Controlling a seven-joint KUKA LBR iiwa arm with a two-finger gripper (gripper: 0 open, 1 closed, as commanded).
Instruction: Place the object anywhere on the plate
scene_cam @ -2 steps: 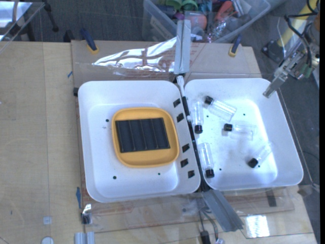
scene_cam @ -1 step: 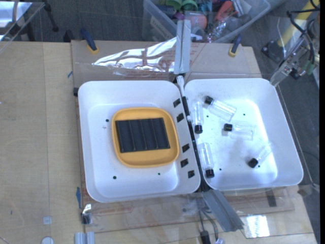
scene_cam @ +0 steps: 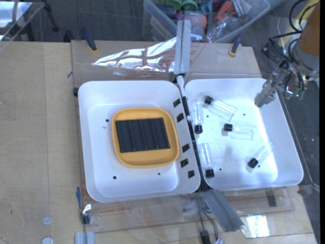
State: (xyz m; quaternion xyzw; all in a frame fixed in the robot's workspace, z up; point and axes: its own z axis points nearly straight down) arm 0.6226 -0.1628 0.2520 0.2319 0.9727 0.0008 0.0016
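The gripper [scene_cam: 264, 98] is hanging over the right bin [scene_cam: 289, 151] near its 2 o'clock corner, and nothing is showing between its fingers; whether they are released or clenched I cannot tell from this angle. Five clear vials with black caps are lying scattered in that bin: one [scene_cam: 219, 104] at about 11 o'clock, one [scene_cam: 197, 118] along the 9 o'clock wall, one [scene_cam: 238, 131] near the middle, one [scene_cam: 260, 155] toward 4 o'clock, and one [scene_cam: 205, 159] at 7 o'clock. The yellow plate [scene_cam: 172, 154] is sitting in the middle of the left bin [scene_cam: 94, 172], with a dark ribbed insert on it and no vial on it, so the pick is looking like the step in hand. To do it well, the arm should be going for a vial lying apart from the walls (the middle one seems the safest choice), turning the fingers across the tube rather than along it, and closing on the body rather than the cap, since clear round tubes are probably slippery and likely to roll away.
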